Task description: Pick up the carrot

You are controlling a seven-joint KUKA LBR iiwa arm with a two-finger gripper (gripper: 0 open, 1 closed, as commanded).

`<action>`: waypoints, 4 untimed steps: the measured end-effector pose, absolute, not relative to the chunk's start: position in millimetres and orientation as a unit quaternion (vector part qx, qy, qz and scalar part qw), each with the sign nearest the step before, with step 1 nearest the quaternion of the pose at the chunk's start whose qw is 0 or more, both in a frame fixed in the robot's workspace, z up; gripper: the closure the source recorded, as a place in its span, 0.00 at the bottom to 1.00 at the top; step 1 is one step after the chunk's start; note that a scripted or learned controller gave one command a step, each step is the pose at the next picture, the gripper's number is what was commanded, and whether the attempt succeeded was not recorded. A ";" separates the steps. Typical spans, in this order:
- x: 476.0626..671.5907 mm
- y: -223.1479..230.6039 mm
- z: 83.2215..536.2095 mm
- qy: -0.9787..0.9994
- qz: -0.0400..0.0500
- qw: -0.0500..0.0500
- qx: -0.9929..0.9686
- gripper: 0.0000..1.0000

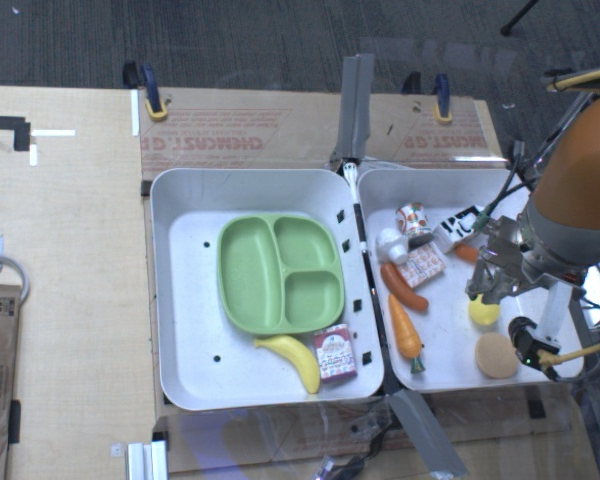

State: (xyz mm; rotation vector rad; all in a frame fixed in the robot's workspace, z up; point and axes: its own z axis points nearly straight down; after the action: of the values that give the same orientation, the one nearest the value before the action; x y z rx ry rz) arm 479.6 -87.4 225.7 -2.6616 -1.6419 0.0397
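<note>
End effector [485,290] over the lemon [484,313], finger state unclear. Shift toward the bin's left wall, align along the carrot [404,328], avoid the sausage [404,286].

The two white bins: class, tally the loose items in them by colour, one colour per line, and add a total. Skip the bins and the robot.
Green: 1, divided plate
Yellow: 2, banana, lemon
Orange: 1, carrot
Red: 1, sausage
Tan: 1, round bread
Red-and-white packets: 3
Other, unclear: 3
Total: 12
</note>
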 end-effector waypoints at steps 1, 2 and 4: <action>479.2 -72.5 222.4 -0.655 0.003 0.002 -0.755 1.00; 488.9 -93.5 277.9 -0.573 0.004 0.001 -0.820 1.00; 478.9 -33.4 260.8 -0.514 0.005 0.002 -0.858 1.00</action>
State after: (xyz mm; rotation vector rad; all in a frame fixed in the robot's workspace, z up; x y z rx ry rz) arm 478.9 -33.4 260.8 -2.6920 -1.6127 0.0146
